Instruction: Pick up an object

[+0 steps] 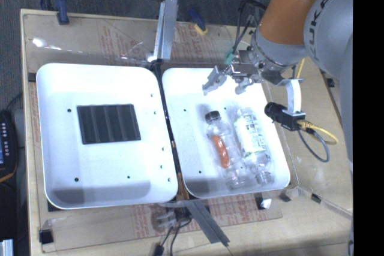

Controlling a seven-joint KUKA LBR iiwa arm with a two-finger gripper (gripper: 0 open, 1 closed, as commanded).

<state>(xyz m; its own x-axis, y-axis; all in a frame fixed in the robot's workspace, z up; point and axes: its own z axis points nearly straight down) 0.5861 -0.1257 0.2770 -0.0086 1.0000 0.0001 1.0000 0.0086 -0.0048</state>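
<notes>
Currently the hand (227,81) hovers with fingers apart and nothing between them, above the far end of the right bin (180,129). Two clear bottles (240,144) lie nearer in that bin; descend centred over one, fingers straddling its width.

Clear glossy plastic bottles (243,144), smooth white bins (60,78)

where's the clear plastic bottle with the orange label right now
The clear plastic bottle with the orange label lies in the right-hand white bin, left of the clear bottle with the white label and below the gripper.
</notes>
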